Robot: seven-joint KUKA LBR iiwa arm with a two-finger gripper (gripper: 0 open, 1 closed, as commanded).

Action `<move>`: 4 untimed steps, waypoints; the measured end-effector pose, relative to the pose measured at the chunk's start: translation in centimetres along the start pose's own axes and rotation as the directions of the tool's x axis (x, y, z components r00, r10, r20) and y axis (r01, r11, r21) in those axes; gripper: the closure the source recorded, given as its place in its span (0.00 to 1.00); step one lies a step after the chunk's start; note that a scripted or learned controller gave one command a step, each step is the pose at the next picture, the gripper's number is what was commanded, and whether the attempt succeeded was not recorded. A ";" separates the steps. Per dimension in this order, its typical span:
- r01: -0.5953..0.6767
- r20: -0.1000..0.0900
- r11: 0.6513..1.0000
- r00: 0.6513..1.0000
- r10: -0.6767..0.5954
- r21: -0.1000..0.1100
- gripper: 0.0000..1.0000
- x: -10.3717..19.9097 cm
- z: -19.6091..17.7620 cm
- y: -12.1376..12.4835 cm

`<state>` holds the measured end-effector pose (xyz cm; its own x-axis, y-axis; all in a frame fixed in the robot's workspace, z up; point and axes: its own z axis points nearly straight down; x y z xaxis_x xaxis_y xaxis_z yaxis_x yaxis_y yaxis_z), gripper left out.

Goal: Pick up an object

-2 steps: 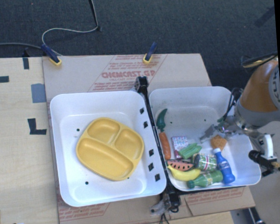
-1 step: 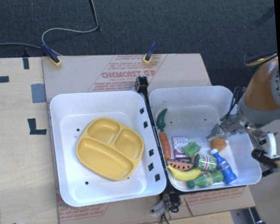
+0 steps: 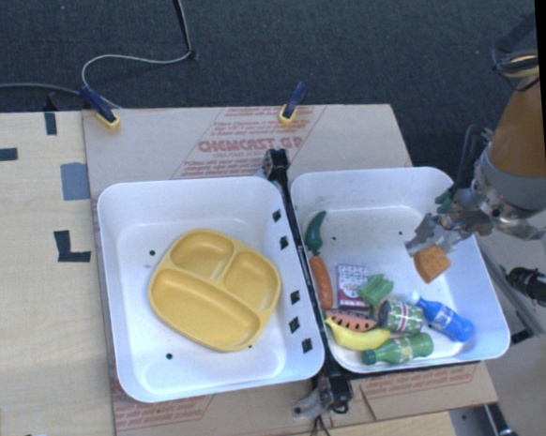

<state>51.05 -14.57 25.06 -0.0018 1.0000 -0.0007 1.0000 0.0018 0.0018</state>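
The end effector [image 3: 432,243] hangs over the right bin [image 3: 374,184], near its right wall, with an orange block [image 3: 433,264] directly under its tips. The block looks pinched between the fingers and seems to sit above the bin floor rather than on it, so I read this as a grip on the block, though a shallow one near its top edge.

If that is right, the step in hand is the lift. It wants a straight, slow rise, because a block held by so little could twist out with any sideways swing. The bin wall is close on the right, so going up before moving across keeps the block clear of the rim.

The rest of the clutter lies low in the bin, apart from the block: a blue bottle [image 3: 448,319], a green bottle [image 3: 400,349], a can [image 3: 402,316], a banana [image 3: 356,336], a carrot [image 3: 321,283] and a small pink box [image 3: 351,278]. None of it touches the block, so nothing should drag along.

The left bin [image 3: 129,299] holds a yellow plate [image 3: 214,288], well away from the action.
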 end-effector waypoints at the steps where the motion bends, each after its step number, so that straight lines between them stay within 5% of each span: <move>1: 0.001 -0.001 1.000 1.000 0.000 0.002 1.00 7.6 -2.6 -2.4; 2: 0.001 -0.001 1.000 1.000 -0.001 0.002 1.00 14.2 -2.6 -2.6; 4: 0.000 0.000 1.000 1.000 0.000 0.003 1.00 15.3 -1.3 -2.6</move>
<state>48.39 0.72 26.32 -0.0018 1.0000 -0.0003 1.0000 0.0018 -0.0013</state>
